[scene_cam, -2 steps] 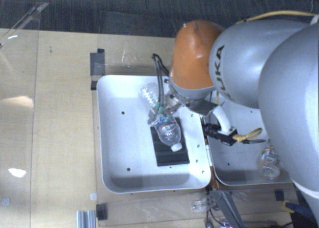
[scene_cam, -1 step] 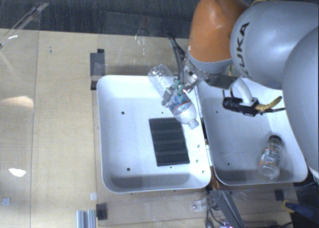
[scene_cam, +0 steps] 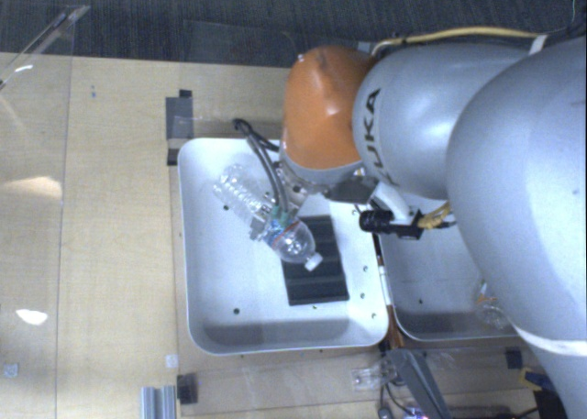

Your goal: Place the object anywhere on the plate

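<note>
A clear plastic bottle (scene_cam: 266, 215) lies slantwise in the left white bin (scene_cam: 211, 316). Its base points to the upper left, and its white-capped end (scene_cam: 313, 263) reaches over the upper left part of the black rectangular plate (scene_cam: 316, 284). My gripper (scene_cam: 276, 210) comes down from under the orange band right at the bottle's middle, by its greenish label. The wrist hides most of the gripper and where it meets the bottle. I cannot make out whether the bottle rests on the bin floor or hangs above it.
The right white bin (scene_cam: 431, 316) lies partly under the grey arm, with a small clear item (scene_cam: 488, 309) near its right side. Black cables (scene_cam: 257, 149) loop from the wrist over the left bin's back rim. A clear panel (scene_cam: 37, 225) covers the bench to the left.
</note>
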`<state>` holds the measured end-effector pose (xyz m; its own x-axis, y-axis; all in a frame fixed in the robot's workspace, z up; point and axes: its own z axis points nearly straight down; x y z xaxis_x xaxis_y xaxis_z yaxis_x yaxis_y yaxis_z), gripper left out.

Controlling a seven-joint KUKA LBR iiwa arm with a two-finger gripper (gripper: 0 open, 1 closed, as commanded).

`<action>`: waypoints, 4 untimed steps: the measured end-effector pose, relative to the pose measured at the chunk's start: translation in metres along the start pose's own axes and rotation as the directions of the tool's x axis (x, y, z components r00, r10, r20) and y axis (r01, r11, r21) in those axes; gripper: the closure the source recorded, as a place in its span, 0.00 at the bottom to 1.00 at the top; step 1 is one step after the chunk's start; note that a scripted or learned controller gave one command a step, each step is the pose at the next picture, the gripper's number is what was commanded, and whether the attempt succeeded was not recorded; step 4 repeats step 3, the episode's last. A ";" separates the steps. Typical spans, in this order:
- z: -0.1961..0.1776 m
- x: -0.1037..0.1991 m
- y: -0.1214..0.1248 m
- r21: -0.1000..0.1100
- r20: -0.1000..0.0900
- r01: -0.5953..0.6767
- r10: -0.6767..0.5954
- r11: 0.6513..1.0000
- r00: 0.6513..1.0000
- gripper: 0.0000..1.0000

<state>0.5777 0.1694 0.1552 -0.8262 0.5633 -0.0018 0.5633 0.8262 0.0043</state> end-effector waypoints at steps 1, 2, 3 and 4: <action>0.043 -0.017 -0.023 -0.019 0.015 0.107 -0.107 0.994 0.994 1.00; 0.051 -0.015 -0.027 -0.005 0.003 0.105 -0.105 0.994 0.994 0.00; 0.060 -0.028 -0.018 -0.004 0.008 0.630 -0.630 0.777 0.777 0.00; 0.060 -0.028 -0.018 -0.004 0.008 0.630 -0.630 0.777 0.777 0.00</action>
